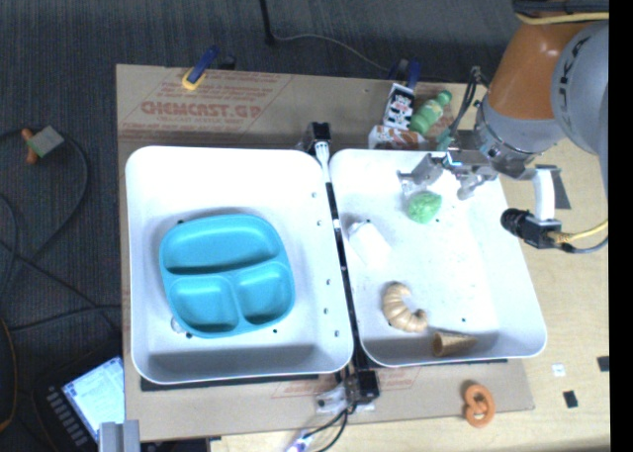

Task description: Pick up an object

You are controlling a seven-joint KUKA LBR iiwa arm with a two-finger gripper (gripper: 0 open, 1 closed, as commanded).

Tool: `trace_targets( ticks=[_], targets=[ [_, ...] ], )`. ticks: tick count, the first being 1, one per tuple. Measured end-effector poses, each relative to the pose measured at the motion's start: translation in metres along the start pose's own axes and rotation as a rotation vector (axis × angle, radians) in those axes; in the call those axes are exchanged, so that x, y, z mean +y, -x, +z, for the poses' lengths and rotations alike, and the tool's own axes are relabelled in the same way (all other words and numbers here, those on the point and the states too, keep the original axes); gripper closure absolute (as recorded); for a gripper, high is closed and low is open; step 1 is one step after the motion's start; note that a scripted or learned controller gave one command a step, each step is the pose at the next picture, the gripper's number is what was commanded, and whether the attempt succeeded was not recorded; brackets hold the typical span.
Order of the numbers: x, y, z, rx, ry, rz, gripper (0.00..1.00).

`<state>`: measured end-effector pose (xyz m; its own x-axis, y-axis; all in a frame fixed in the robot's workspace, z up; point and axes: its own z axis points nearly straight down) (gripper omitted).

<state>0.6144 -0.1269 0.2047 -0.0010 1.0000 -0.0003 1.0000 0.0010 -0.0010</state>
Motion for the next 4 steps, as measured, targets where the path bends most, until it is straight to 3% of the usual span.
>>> trace_targets(
  ticks=[1, 2, 3, 4],
  targets=[
    [-0.039, 0.047, 0.114, -0.002, 0.004, 0.002, 0.0],
    [-0.038, 0.048, 0.104, -0.003, 0.005, 0.002, 1.0],
    [-0.039, 0.048, 0.104, -0.003, 0.005, 0.002, 0.0],
    [-0.128, 0.006, 0.117, -0.003, 0.009, 0.003, 0.0]
  ],
)
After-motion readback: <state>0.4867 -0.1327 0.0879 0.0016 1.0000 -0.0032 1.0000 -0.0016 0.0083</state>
